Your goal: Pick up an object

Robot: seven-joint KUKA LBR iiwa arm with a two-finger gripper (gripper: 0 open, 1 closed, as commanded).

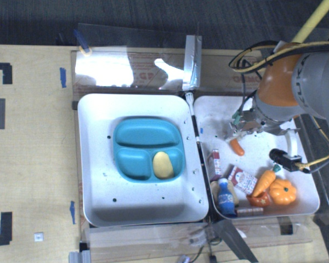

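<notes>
No writing can be read on anything here — the small packets in the right bin (310, 199) are too blurred for any label. There are two white bins: the left bin (93, 163) holds one blue divided tray (140, 133) with one yellow lemon-like fruit (163, 164) in its lower right compartment. The right bin holds one small orange sausage-shaped piece (237, 147), one carrot (264, 183), one orange pumpkin (283, 193) touching the carrot, one blue bottle (225, 196), a red-and-white packet (242, 181) and a narrow red packet (215, 163), most of them crowded along the near side. The grey arm (312, 86) reaches in from the right, orange band above the wrist, bent down over the right bin's far part; its gripper (247, 126) hangs just above the small orange piece — whether it is clenched or released I cannot tell.
</notes>
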